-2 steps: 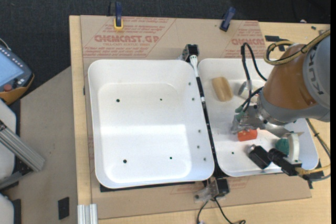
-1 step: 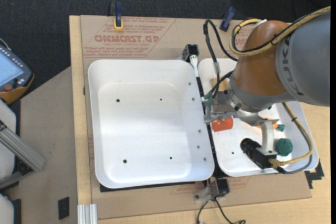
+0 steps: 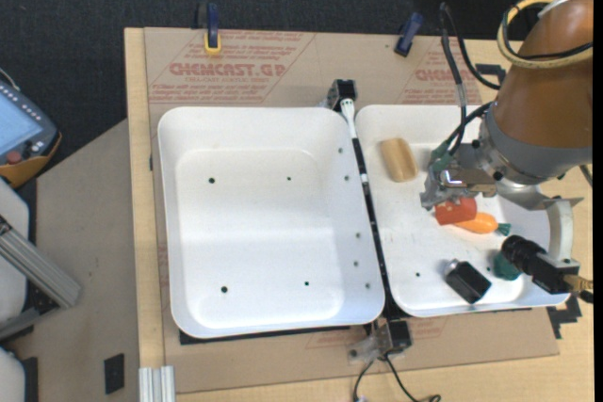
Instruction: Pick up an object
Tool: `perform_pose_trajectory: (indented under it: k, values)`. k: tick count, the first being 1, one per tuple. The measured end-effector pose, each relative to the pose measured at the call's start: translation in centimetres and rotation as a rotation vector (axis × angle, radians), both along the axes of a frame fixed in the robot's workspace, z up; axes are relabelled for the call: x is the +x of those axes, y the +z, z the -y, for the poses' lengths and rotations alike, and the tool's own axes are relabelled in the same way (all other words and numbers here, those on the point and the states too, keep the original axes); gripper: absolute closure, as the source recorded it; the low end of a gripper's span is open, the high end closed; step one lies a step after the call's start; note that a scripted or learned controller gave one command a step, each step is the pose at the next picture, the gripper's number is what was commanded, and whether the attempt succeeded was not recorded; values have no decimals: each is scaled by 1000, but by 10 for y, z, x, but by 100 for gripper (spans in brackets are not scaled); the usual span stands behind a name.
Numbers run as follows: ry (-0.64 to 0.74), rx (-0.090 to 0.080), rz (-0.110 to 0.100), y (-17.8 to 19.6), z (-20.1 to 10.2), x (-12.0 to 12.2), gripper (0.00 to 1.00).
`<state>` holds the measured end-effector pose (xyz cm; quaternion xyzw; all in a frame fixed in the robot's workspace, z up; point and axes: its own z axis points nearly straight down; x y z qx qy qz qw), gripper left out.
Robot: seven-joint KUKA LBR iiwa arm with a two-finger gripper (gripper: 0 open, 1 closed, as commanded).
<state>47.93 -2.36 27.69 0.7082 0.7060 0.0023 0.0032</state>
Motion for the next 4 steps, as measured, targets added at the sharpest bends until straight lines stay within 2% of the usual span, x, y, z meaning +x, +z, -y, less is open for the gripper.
perform_pose_trajectory:
  k: [1,2,3,4]
  values:
    - [7,3,-11,-16,-35,0,100]
    - [5,1,2,50,-37,34,100]
    - [9,3,-2,100,-79,16,100]
    - [6,2,-12,84,-103,-1,100]
